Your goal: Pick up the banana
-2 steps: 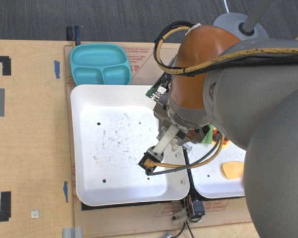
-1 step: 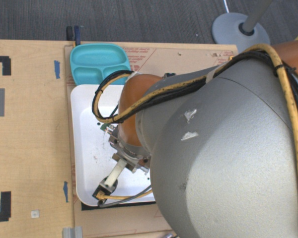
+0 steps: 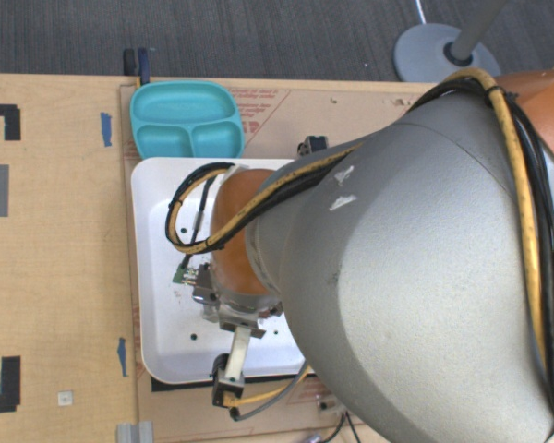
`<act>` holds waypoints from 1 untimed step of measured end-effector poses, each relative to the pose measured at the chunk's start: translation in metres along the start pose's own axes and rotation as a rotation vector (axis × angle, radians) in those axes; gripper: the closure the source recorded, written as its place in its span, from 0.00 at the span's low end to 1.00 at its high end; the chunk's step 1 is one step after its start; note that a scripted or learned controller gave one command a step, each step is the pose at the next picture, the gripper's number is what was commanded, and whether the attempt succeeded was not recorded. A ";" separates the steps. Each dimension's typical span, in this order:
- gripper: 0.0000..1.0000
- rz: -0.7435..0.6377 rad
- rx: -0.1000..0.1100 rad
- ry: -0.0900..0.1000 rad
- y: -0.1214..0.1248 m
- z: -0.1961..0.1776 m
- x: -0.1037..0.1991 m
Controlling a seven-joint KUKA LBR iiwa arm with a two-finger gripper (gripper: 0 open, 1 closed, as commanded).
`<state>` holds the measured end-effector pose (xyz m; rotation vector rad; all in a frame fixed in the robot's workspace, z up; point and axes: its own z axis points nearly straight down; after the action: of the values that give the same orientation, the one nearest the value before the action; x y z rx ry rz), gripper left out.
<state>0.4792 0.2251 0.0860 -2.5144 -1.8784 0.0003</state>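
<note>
My grey arm with its orange band reaches in from the right and hangs low over the left white bin [image 3: 157,247]. It covers the bin's middle and right side. The gripper [image 3: 205,292] points down at the bin floor below the orange wrist. Only its metal body shows from above. The bare white floor of the bin is visible along the left and front edges. Whatever lies under the arm is hidden.
A teal divided tray [image 3: 186,118] rests on the bench just behind the bin's far edge. The cardboard-coloured benchtop [image 3: 55,247] stretches to the left, marked with black and blue tape.
</note>
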 end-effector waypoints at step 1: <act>0.00 0.001 -0.002 -0.002 0.001 0.000 -0.001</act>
<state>0.4796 0.2238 0.0856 -2.5169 -1.8789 0.0011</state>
